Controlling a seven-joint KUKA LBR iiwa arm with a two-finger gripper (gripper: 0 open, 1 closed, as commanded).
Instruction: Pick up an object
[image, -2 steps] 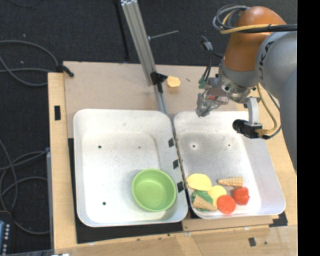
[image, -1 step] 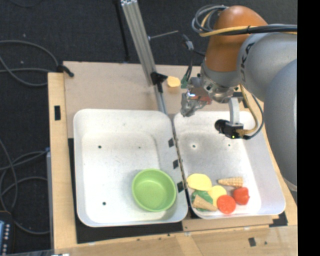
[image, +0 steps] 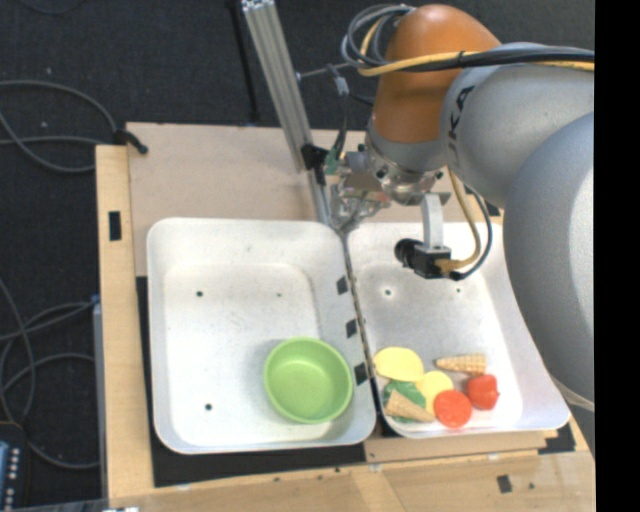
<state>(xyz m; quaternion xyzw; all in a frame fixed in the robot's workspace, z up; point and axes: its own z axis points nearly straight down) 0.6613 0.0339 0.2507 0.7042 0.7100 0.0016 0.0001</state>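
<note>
Well below the gripper (image: 352, 212), toward the near edge of the right bin (image: 500, 300), lies a huddle of small toy foods: a yellow piece (image: 398, 362), two cones (image: 461, 364), two red pieces (image: 453, 408). They look like light, hard, smooth plastic, apt to slip. The upper cone, at the huddle's edge, looks easiest to pinch across its width. Off to the gripper's lower left, a green bowl (image: 307, 379) sits in the left bin (image: 200, 290); its thin rim would suit a pinch. Whether the gripper is wide or narrow cannot be told.

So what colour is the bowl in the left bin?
Light green bowl, seen clearly in the camera view.
</note>
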